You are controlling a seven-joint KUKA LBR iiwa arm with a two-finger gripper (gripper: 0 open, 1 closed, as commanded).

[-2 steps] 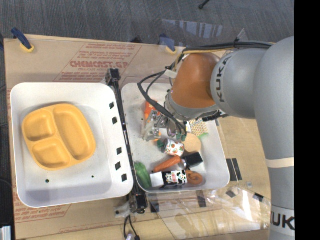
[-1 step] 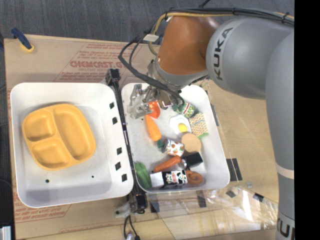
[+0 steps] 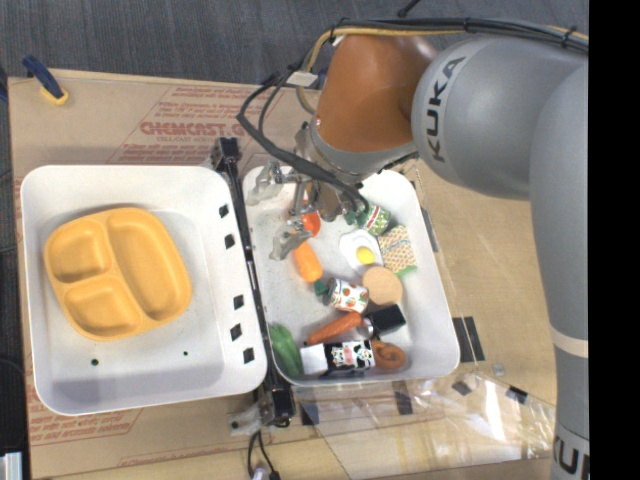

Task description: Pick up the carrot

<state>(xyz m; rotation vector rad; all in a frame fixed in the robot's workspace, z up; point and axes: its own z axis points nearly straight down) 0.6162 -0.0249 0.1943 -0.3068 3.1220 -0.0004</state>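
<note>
Carrot (image 3: pixel 341 327) is the task's thing, and it lies untouched near the 6 o'clock edge of the right bin (image 3: pixel 437 340): a slim orange root with a green end toward 3 o'clock, slanting across the clutter just above a small black-and-white carton (image 3: pixel 348 356) that seems to bear a cow pattern. The claw (image 3: pixel 300 218) hangs at the bin's 11 o'clock part, under the orange band of the arm (image 3: pixel 480 108), well apart from the carrot; its metal fingers are partly lost in the wrist's shadow, so I cannot tell whether they stand parted or together, and nothing shows between them. A shorter orange piece (image 3: pixel 307 263) lies just below the claw toward 6 o'clock and could be mistaken for the target. By my judgement nothing of the pick is done: the reach to the carrot, the grasp and the lift are all left. The left bin (image 3: pixel 40 358) holds a yellow divided tray (image 3: pixel 116 270). As for writing, "KUKA" reads plainly in dark letters on the grey arm, and the brown sheet on the counter (image 3: pixel 130 108) at 12 o'clock carries red print that looks like "CHEMCAST", with smaller lines too fine to read. A small can (image 3: pixel 349 295) by the bin's middle has a coloured label that I cannot make out.
</note>
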